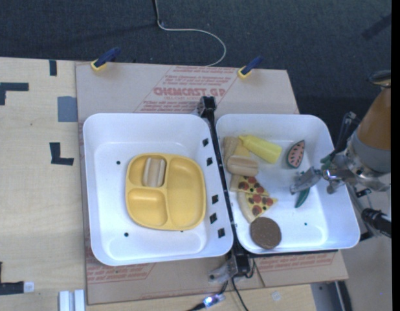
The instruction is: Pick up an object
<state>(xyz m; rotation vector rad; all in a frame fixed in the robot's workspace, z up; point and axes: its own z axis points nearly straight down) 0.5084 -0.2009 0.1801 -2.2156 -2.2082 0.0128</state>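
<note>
Bench scene, two white bins side by side on cardboard. Left bin [103, 173] holds a yellow divided plate [166, 192] near its centre; a small tan roll [153, 171] sits in the plate's compartment at about 11 o'clock, the other compartments bare.

Right bin [316, 229] carries the toy food. At 10 o'clock of this bin: a tan bread piece [230, 146] against the left wall, with a brown bun [243, 166] just below it, touching. Yellow corn-like piece [261, 148] lies tilted just right of the bread, toward 12 o'clock. Pizza slice [254, 197] with red dots sits near bin centre-left, point aimed toward 7 o'clock. Round brown cookie [265, 232] at 6 o'clock, just below the pizza, close to the front wall. Watermelon wedge [296, 153] at 1 o'clock, red face with dark seeds, green rind on its right edge, apart from the corn.

Green pod [302, 196], thin, dark green and slightly curved, lies at about 3 o'clock of the bin, slanted, lower tip toward 7 o'clock.

Gripper [306, 181] comes in from 3 o'clock over the bin's right wall, grey metal fingertips right at the pod's upper end. Contact with the pod unclear; cannot tell if the pincer is spread or pressed together. Grey arm with orange band [376, 123] behind it at the right.
</note>
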